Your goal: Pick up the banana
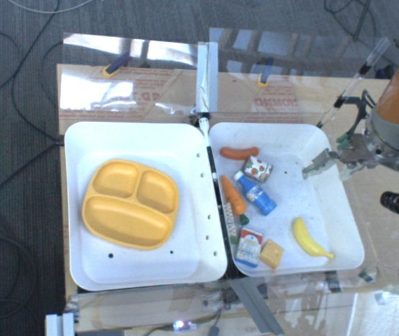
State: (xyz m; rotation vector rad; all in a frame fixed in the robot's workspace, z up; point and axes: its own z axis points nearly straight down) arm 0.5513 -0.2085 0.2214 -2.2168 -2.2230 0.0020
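Observation:
The yellow banana (310,238) lies in the front right part of the right bin (294,140), curved, with its tip towards the front right corner. My gripper (331,168) hangs over the bin's right rim, well behind the banana and a little to its right. Its two grey fingers stand apart with nothing between them, one finger (317,164) reaching left over the bin floor. The arm's orange band (395,103) shows at the right edge.
The right bin also holds a sausage (239,152), a small printed carton (257,168), a blue bottle (255,193), a carrot (232,194), a juice carton (250,247) and a tan block (271,253). A yellow divided plate (131,203) fills the left bin (80,257).

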